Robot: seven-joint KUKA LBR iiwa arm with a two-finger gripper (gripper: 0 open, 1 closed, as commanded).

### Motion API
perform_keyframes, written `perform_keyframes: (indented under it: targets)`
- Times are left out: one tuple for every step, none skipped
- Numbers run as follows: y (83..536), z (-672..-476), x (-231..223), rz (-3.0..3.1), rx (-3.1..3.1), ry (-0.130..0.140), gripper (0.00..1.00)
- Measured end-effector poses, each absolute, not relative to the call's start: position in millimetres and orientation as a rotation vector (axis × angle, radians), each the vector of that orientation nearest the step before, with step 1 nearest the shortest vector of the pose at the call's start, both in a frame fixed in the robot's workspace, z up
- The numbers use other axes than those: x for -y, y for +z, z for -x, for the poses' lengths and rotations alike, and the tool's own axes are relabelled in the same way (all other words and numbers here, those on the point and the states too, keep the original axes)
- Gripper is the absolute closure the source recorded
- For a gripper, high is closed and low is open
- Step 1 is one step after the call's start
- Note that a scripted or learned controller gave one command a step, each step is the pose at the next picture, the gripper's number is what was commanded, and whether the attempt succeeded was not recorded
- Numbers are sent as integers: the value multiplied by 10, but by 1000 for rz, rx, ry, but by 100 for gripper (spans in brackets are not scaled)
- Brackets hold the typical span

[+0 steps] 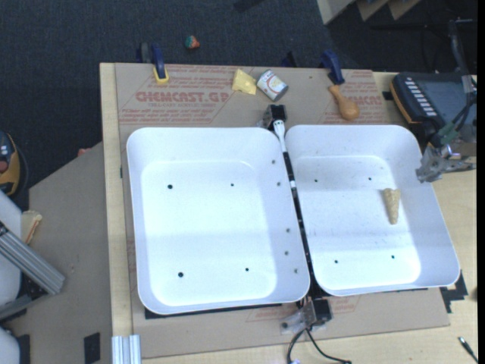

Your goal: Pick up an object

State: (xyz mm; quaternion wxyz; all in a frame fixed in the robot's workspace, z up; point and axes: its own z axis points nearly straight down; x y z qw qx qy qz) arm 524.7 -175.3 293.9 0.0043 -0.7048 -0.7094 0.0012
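Target first: one small tan, cone-shaped piece (391,204) lies in the right bin (356,146), toward its right side, long axis running roughly up and down the view, wider end lower; it touches nothing else and sits well clear of the bin wall. The gripper (433,167) sits at the right edge of that bin, just above and to the right of the piece, over the rim; whether its jaws stand open or closed you cannot tell from this angle, so do not assume either. You judge the step in hand as the approach; nothing is grasped yet. To do it well, bring the gripper inward over the piece, turn the wrist so the closing line crosses the narrow width rather than the length, aim near the thicker end, and descend straight; the piece looks light and tapered, so a skewed pinch may squirt it away. Count: two white bins, the left bin (151,203) beside the right; one piece in the bins; on the board behind them, a yellow block (244,82), a small box (272,85), an orange-brown pear-shaped thing (345,103), and two blue clamps (158,61).
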Motion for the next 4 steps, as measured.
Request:
perform_keyframes:
  targets:
    - [3314, -5168, 2270, 2232, 2223, 0, 100]
    - [3447, -4890, 2241, 2223, 2220, 0, 100]
    - [2475, -4782, 1436, 2205, 2220, 4, 100]
    - [3195, -4791, 2295, 2237, 2223, -1, 100]
